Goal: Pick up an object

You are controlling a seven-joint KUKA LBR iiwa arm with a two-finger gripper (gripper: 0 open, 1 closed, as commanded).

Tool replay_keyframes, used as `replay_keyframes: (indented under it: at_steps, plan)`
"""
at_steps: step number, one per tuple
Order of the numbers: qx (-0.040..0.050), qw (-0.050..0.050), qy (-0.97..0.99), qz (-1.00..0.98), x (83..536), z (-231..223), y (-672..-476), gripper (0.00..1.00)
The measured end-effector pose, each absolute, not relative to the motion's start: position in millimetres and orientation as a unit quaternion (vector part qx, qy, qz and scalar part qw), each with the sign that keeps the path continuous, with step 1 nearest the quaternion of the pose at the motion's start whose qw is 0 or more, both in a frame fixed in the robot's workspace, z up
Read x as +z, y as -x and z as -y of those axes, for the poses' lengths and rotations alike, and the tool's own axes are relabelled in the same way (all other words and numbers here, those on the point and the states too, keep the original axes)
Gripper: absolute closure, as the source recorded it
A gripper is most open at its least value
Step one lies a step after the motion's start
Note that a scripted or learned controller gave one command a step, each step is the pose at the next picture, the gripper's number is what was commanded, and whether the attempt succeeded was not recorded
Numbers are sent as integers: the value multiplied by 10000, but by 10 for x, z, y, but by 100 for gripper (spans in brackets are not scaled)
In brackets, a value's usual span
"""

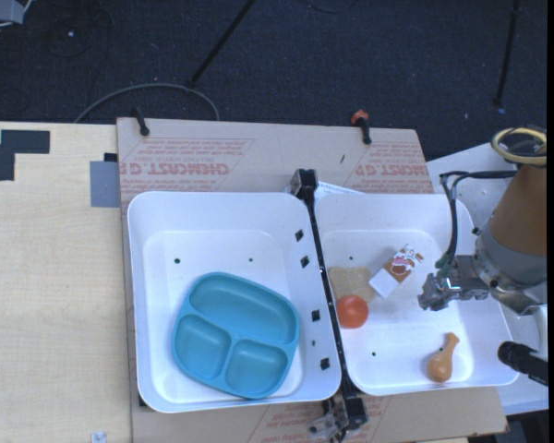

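- Four loose objects lie in the right-hand shallow white bin [415, 377], and any of them could serve as the thing to be picked up: a round orange-red ball [353, 311], a small white carton with a red printed label [396, 272], a flat beige square pad [349, 280], and a tan gourd-shaped toy with a narrow neck [441, 359].
- The ball sits near the bin's left wall, touching the lower edge of the beige pad; the carton lies tilted just beside the pad's right edge; the gourd-shaped toy lies apart from these, toward the bin's near right corner.
- The two-finger gripper [438, 293] is over the right part of this bin, between the carton and the gourd-shaped toy, and nothing can be seen between its tips. Whether it is parted or closed I cannot tell; the metal parts are too small and dark to read.
- The grey arm with its orange band [526, 220] comes in from the right edge behind it.
- The left-hand shallow white bin [157, 229] holds a blue plastic plate with three compartments [235, 333], well apart from the gripper.
- Judged from this, the step in hand is the approach: no object is lifted yet.
- The next move calls for choosing a target, most likely the carton or the toy as the nearest, centring over it, then descending and closing.
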State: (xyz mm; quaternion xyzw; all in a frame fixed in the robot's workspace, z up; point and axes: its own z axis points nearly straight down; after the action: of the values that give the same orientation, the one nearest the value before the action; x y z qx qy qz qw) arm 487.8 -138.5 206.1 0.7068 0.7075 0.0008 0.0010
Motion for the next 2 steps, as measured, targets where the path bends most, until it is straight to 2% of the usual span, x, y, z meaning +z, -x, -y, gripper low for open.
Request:
replay_keyframes:
  at_steps: [1, 2]
  plan:
    - [-4, -11, -7073, -7069, 2081, 1391, -4877, 100]
    - [0, -20, -7055, -7087, 2000, 896, -5102, 100]
